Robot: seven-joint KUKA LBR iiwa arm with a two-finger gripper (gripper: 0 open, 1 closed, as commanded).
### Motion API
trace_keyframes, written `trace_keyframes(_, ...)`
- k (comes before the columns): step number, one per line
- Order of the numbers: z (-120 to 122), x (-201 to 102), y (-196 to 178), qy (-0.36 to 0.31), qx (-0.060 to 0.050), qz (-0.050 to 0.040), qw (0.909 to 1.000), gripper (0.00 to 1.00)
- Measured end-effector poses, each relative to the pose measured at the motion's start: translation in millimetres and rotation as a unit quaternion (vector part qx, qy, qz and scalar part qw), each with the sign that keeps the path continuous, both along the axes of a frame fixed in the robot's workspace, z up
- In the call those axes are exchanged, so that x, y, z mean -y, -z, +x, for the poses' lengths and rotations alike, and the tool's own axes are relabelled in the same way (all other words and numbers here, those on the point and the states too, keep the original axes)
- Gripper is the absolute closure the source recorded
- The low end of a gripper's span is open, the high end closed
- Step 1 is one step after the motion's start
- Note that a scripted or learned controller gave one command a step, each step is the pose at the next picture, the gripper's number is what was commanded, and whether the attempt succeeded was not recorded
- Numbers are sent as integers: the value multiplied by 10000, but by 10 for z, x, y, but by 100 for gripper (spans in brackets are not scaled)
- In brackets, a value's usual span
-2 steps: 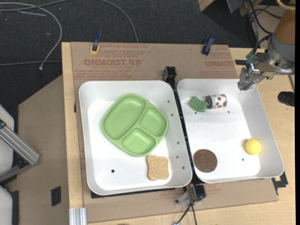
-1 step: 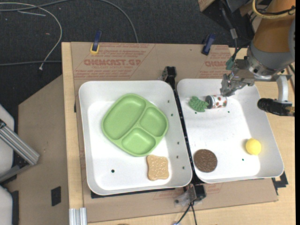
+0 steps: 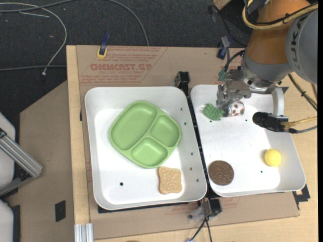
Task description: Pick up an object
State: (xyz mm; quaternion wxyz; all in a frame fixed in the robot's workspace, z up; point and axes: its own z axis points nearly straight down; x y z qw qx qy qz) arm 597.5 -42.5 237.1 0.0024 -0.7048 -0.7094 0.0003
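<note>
Dark floor (image 3: 40, 44) w/ cables (image 3: 55, 21); cardboard sheet (image 3: 126, 64).

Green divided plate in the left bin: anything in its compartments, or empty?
Empty. All three compartments of the green plate show bare green; the toast slice lies outside it on the left bin floor.

The grey arm (image 3: 295, 32) is reaching in from the right, its orange band (image 3: 275, 21) showing above the wrist, and the gripper (image 3: 227, 104) is pointing down, hanging low at the arm's end.
</note>
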Motion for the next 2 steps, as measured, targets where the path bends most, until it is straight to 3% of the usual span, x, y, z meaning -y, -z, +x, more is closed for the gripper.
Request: trace_keyframes(2, -227, -1115, 104, 3, -4, -1, 10000, 100)
